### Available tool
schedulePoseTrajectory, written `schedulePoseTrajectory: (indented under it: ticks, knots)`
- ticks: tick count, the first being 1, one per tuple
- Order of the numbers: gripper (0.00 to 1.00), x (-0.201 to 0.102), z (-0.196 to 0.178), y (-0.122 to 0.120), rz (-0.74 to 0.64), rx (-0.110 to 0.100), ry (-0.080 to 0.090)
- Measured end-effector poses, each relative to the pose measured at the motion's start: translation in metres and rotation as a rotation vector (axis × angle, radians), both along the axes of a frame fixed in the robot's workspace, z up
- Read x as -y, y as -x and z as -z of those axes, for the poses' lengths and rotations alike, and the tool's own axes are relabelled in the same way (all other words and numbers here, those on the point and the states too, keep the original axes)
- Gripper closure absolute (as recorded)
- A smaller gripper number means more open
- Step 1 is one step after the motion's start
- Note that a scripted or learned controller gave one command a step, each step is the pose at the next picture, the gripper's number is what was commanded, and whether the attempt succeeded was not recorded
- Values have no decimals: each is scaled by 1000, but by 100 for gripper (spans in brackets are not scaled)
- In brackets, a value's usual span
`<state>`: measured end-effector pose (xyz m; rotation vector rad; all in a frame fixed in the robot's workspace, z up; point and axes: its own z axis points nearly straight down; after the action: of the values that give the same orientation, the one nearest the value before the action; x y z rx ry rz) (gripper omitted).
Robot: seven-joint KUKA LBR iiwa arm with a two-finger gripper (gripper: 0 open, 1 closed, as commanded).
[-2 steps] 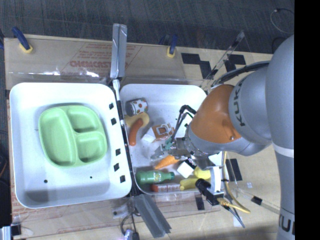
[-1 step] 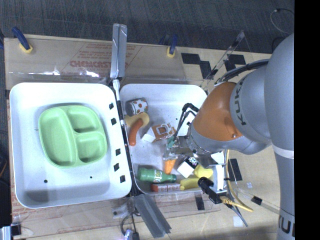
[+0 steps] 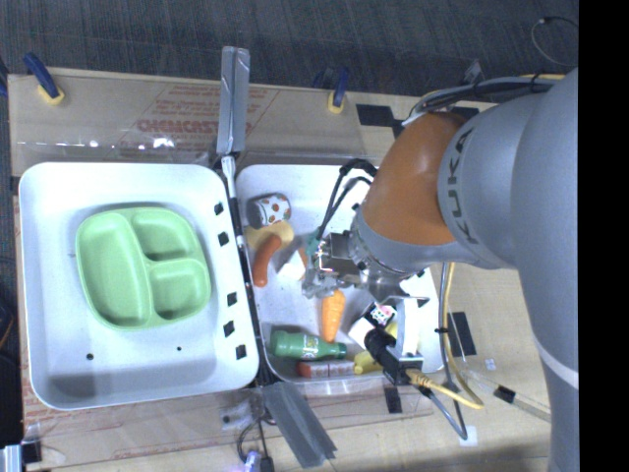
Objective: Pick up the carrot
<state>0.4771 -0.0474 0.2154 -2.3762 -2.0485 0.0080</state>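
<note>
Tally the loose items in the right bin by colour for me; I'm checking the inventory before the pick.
Orange: 2, the carrot and a sausage-like piece
Green: 1, bottle
Red: 1, bar
Yellow: 1, piece
Brown-and-white: 1, can
Total: 6 that I can tell; the arm hides part of the bin.

The wooden bench (image 3: 118, 116) bears two white bins, left bin (image 3: 49, 264) and right bin (image 3: 305, 180), side by side.

The carrot (image 3: 333, 314) is a small orange cone sitting in the right bin, fat end up near the gripper, tip pointing down toward the green bottle lying just below it.
</note>
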Motion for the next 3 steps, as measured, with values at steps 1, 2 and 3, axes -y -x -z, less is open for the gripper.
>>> schedulePoseTrajectory:
  ticks: [1,2,3]
  knots:
    - [100,62,-40,0,88,1,0]
    - [100,74,84,2,259,-5,0]
    - [100,9,-8,0,494,1,1]
